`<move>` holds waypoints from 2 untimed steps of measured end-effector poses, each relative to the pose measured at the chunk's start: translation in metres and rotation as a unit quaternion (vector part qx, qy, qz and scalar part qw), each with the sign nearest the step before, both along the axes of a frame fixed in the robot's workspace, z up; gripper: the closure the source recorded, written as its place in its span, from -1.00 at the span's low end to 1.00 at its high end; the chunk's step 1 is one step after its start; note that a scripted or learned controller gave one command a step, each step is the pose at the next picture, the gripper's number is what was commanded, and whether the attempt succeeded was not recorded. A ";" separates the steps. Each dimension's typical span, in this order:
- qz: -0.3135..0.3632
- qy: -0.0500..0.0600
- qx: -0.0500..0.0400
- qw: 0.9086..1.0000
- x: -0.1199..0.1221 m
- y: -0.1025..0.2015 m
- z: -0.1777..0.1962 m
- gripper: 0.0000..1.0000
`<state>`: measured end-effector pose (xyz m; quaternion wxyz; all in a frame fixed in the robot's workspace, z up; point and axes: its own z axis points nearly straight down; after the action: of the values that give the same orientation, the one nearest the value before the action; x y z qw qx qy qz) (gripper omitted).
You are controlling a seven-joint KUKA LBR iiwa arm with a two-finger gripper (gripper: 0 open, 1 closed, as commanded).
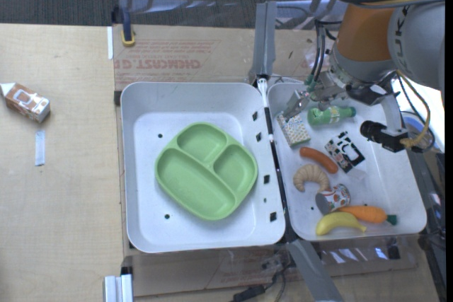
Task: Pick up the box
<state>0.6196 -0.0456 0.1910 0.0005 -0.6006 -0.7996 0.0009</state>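
The box (344,151), black with white markings, lies flat and tilted in the right bin (413,212), near the middle of its right half. It sits apart from the gripper, nothing touching it from above.

Just left of the box: a hot dog (318,158), angled down to the right. Below that, a croissant (311,178). Further toward the near edge: a small patterned can (338,194), a carrot (366,213) and a banana (338,224), the last two close together.

Up-left of the box: a speckled white packet (294,128) near the bin's left wall. A green bottle (330,114) lies on its side above the box, at the far end of the bin.

Gripper (316,93) is low over the far end of the right bin, right at the green bottle and packet. Whether it is released or clenched: cannot tell, the wrist and cables crowd that spot. Orange band of the arm (368,18) is above it.

Left bin (134,152) holds a green divided plate (205,170), three compartments, lying flat near the centre.

On the bench (56,223), well to the left of both bins, a small carton (27,102) lies on its side.
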 end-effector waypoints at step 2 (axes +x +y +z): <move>0.000 0.000 0.000 1.000 0.000 0.000 0.000 -1.00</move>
<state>0.6196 -0.0459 0.1910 0.0004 -0.6006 -0.7996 0.0009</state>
